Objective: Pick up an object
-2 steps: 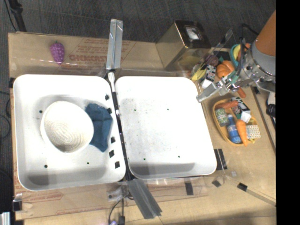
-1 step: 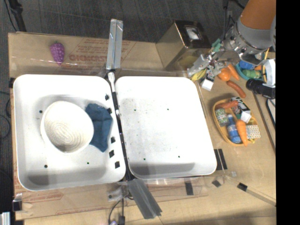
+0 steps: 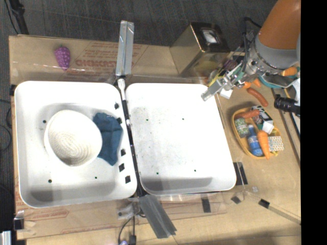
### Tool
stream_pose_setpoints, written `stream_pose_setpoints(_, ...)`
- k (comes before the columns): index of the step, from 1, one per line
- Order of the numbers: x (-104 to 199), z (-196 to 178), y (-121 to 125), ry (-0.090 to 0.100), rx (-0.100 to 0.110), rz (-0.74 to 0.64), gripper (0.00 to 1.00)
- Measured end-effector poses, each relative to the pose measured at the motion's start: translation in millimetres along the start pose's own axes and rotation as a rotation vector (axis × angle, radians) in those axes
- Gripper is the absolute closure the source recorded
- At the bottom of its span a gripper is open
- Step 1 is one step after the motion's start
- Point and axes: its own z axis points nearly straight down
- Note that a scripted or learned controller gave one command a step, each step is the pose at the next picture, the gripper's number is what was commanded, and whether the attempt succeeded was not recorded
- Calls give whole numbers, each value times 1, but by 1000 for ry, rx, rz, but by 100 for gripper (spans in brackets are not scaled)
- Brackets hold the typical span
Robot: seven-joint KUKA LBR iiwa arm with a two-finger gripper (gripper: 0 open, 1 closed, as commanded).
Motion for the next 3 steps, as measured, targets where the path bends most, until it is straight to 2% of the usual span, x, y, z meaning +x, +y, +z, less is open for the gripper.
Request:
stream_pose_setpoints(1,20,-79,-47,-6,-5,-159,0)
stream_pose_setpoints(2,33,-42,-77,-3,-2,-501,0)
stream_pose_setpoints(3,0,-130,0,-8,-6,-218,0)
